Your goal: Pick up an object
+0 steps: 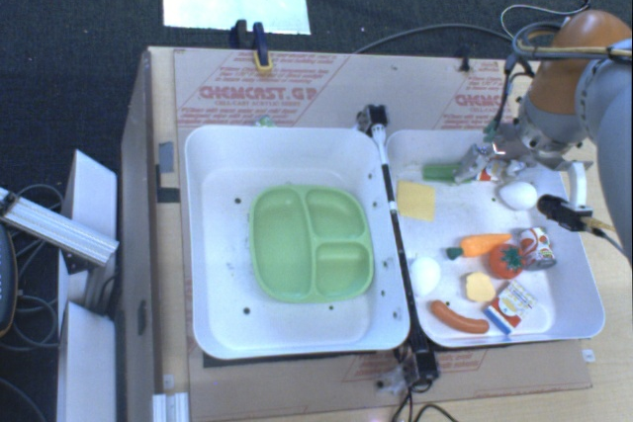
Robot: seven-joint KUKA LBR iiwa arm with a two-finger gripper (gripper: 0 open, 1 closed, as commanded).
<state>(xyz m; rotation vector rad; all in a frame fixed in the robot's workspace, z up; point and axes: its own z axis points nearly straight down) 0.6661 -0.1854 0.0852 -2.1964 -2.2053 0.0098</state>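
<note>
Arm (579,84): reaches in from 3 o'clock, wrist low over the right bin (593,306) at its 12 o'clock edge.
Gripper (492,156): down beside a green piece (441,171); whether it grips cannot be told.
Candidates: cheese (416,201), white egg (517,195), carrot (484,245), tomato (506,260), sausage (458,316), all resting in the bin.
Left bin (213,242): holds a green tray (311,243).
Progress: nothing visibly lifted; grasp and raise remain, by my judgement.
</note>
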